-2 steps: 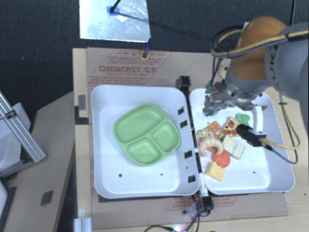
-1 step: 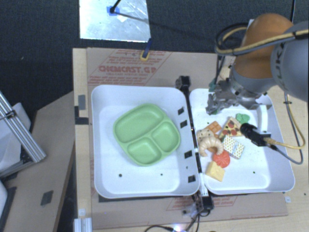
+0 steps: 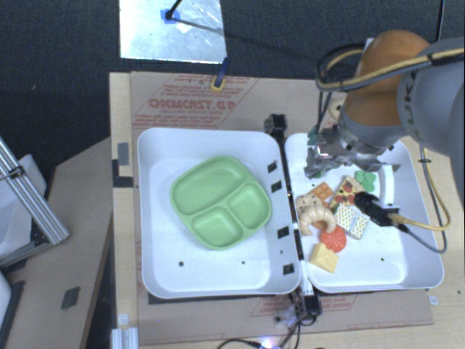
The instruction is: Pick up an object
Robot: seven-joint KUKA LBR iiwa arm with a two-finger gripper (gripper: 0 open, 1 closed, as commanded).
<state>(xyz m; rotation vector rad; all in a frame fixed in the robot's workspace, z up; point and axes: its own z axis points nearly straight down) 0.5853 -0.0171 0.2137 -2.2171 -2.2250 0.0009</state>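
Note:
My gripper [image 3: 317, 167] hangs low over the far left part of the right bin [image 3: 407, 267], just above a pile of toy food. Nearest its tips lies a brown cracker [image 3: 317, 193]. Beside that sit a croissant [image 3: 314, 214], a pizza slice [image 3: 347, 190], a checkered packet [image 3: 352, 220], a red tomato piece [image 3: 334, 238] and a yellow cheese wedge [image 3: 324, 257]. A green piece [image 3: 365, 178] peeks out beside the wrist. Nothing shows between the gripper's tips.
The left bin [image 3: 156, 267] holds a green divided plate [image 3: 220, 201]. A black divider [image 3: 285, 195] runs between the bins. The right bin's near right corner is bare white floor.

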